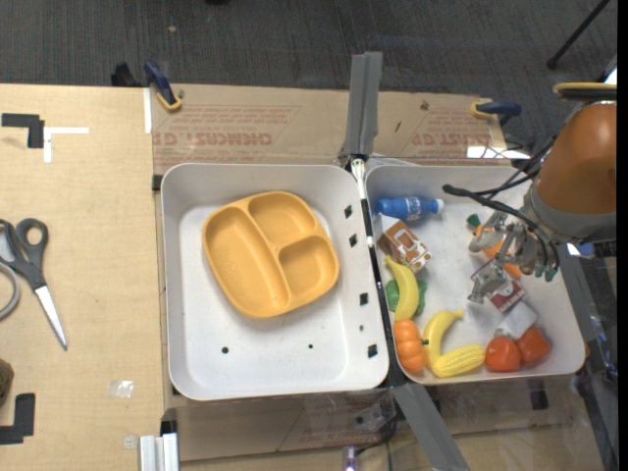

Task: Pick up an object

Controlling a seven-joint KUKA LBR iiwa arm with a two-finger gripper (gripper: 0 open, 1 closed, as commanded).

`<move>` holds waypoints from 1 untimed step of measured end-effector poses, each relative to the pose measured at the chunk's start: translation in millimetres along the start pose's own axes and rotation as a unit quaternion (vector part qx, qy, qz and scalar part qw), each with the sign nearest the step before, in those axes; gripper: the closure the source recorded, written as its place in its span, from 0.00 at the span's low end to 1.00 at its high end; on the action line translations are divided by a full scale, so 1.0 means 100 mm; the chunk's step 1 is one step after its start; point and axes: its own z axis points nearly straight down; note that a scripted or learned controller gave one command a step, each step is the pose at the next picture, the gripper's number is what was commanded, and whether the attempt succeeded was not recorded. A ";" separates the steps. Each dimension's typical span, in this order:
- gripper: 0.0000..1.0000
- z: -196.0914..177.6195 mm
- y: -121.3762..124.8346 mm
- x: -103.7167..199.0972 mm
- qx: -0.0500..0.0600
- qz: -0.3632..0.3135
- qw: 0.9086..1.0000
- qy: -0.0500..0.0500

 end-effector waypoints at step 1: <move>1.00 -0.10 0.01 -0.01 0.000 -0.001 1.000 -0.002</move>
